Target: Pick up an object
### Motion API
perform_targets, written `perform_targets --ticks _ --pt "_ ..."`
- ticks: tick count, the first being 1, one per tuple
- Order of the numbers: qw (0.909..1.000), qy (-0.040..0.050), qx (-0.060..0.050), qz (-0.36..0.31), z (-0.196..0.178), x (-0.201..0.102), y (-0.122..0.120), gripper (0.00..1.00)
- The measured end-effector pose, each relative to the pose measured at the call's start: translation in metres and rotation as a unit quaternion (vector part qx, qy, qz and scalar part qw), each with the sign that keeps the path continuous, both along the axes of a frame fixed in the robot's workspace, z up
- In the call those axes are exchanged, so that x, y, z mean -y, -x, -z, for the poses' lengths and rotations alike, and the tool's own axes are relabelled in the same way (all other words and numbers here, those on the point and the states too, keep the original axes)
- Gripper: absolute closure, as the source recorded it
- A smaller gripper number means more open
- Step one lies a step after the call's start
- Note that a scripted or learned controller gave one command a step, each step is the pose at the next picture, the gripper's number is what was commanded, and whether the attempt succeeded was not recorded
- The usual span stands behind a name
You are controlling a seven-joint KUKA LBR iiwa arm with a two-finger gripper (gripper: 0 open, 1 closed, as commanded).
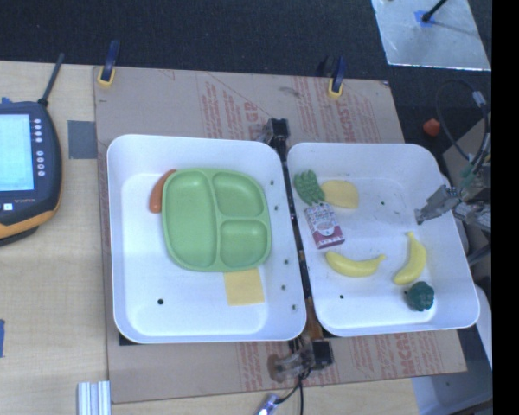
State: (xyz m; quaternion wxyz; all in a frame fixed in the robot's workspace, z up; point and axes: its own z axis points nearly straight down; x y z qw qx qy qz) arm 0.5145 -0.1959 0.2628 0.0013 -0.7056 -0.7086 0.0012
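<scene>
Gripper sits at right edge of right bin, above its rim; jaw state can't tell, too small/blurred. Nothing visibly between them.

Right bin: two bananas, green broccoli-like piece, yellow lemon-like lump, green ridged item, small red/white carton w/ print, unreadable.

Left bin: green divided plate, yellow square touching its lower edge, orange piece tucked under upper-left.

Cardboard underlay has red lettering, illegible.

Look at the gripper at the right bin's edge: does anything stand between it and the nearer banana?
Nothing visible does. The gripper sits at the right bin's right edge, and only bare white floor lies between it and the nearer banana. The green toy lies beyond that banana.
</scene>
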Motion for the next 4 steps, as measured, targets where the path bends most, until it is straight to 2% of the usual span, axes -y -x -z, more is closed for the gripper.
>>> perform_targets --ticks 1,2,3,4 --pt "1.0 0.0001 -0.001 -0.001 0.086 0.016 0.004 0.0" --pt "1.0 -0.0006 -0.001 -0.001 0.172 0.015 0.023 0.0" --pt "1.0 0.0005 -0.001 -0.003 0.162 0.017 0.023 1.0" --pt "1.0 -0.0002 0.001 0.0 0.065 -0.032 -0.001 1.0"
